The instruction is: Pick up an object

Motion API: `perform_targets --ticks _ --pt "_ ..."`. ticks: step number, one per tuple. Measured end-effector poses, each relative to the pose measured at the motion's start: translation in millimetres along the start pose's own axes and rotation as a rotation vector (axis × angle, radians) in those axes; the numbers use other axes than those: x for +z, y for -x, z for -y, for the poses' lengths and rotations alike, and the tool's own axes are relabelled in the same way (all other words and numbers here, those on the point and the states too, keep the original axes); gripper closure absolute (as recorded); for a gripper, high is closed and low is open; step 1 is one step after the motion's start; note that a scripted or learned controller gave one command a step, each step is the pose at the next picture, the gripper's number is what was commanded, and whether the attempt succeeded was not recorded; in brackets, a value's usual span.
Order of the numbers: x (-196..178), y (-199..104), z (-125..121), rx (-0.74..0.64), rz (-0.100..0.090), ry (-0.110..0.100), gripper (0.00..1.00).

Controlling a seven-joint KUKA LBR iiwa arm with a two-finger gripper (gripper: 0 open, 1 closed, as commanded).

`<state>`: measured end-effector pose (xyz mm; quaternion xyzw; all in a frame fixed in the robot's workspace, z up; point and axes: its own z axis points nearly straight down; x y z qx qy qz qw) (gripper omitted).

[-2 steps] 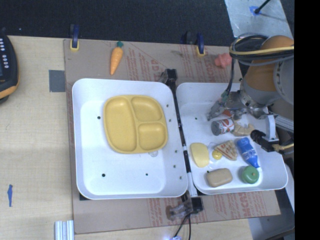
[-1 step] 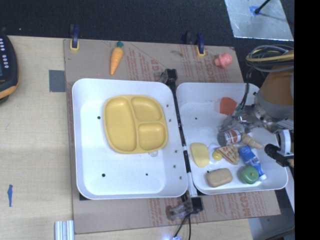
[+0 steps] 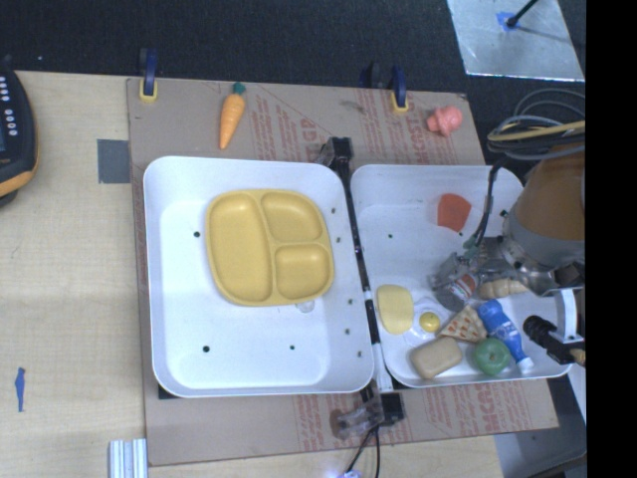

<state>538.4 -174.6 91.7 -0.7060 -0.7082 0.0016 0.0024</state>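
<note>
— Yellow items first: where are they?

— A yellow divided plate lies in the left bin. In the right bin, a pale yellow soap-like block sits near the left wall, with a small yellow ball just beside it.

— Position of your fingers?

— Lowered into the right bin, among the clutter at its middle right. My orange-banded arm covers the area above them. Whether they are released, clenched, or grasping anything, I cannot tell.

— Other items in that bin?

— A red piece near the back wall, well apart from the rest. Along the front: a tan block, a pizza slice, a blue bottle, and a green round object, all close together.

— On the table outside the bins?

— A toy carrot behind the left bin; a pink object behind the right bin.
</note>
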Motion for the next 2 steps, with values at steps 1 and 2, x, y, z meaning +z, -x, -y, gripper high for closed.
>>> perform_targets --ticks 1,2 --pt "-11.6 1.9 -2.5 -0.001 0.003 0.005 1.00" --pt "-106.4 -94.3 -46.2 -0.011 -0.001 0.015 1.00"
